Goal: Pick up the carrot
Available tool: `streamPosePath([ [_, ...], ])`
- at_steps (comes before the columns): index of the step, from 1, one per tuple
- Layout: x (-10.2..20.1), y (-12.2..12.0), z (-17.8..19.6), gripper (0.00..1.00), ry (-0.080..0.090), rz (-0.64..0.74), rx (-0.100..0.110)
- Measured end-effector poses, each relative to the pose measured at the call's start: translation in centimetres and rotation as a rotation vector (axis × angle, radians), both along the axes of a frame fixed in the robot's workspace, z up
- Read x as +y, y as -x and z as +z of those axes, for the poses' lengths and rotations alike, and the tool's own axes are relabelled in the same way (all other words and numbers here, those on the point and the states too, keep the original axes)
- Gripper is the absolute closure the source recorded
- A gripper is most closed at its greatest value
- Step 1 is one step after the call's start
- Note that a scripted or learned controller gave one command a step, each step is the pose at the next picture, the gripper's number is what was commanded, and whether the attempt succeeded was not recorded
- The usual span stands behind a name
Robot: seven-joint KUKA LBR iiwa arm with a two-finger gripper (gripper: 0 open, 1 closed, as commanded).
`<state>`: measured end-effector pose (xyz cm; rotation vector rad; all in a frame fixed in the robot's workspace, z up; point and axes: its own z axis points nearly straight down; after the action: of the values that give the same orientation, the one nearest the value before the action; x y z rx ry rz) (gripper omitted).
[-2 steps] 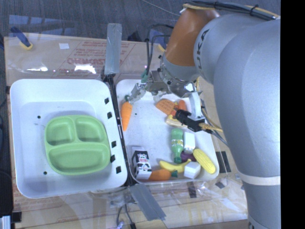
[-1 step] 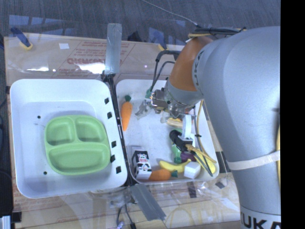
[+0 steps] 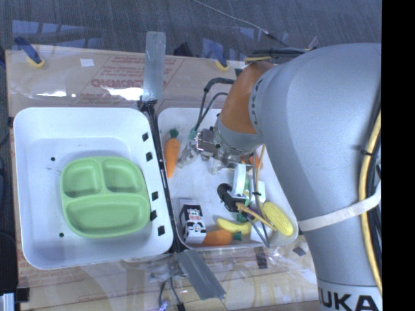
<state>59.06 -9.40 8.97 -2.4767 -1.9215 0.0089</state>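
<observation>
- My arm (image 3: 324, 128), smooth grey with a glossy orange band, bulks over the right bin (image 3: 170, 118).
- Left bin (image 3: 26, 173) has a matte green divided plate (image 3: 104, 196).
- My tool (image 3: 206, 149) sits just right of the carrot; can't tell its opening.
- Carrot (image 3: 171, 155), tapered orange, lies along the right bin's left wall.

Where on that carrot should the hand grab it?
Probably mid-body of the carrot, from above. It lies flat, lengthwise beside the bin's left wall, green top pointing away, so fingers should close across its narrow width; the wall side looks tight.
</observation>
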Motion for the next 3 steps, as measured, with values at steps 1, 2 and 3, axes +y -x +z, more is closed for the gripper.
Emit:
streamPosePath([
  [1, -0.4, -5.3, 0.3, 0.00, 0.008, -0.050, -0.003],
  [2, -0.1, -4.6, 0.2, 0.00, 0.003, -0.485, -0.003],
  [3, 0.0, 1.3, 0.1, 0.00, 0.004, -0.654, 0.000],
])
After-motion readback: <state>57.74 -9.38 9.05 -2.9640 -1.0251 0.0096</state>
